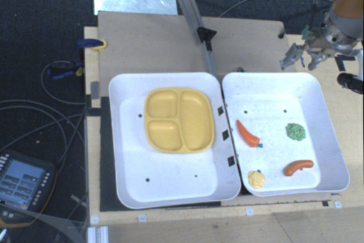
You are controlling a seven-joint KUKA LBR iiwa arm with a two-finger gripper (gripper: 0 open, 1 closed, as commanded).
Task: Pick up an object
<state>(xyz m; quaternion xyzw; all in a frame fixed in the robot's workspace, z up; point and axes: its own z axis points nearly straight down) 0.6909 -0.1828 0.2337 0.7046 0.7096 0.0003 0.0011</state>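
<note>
The right bin (pixel 323 101) holds an orange-red carrot (pixel 248 134), a green broccoli-like clump (pixel 295 132), a brown sausage (pixel 298 167) and a small yellow piece (pixel 257 179). My gripper (pixel 302 57) hangs above the bench just beyond the right bin's far edge, at the upper right. Its two fingers stand spread apart, with nothing between them. It is well away from every object in the bin.
The left bin (pixel 128 168) carries a yellow divided plate (pixel 179 120). A grey pole (pixel 187 0) slants down to a clamp at the bench's back edge, near the gap between the bins. Cables and a handheld pendant (pixel 23 182) lie on the floor at the left.
</note>
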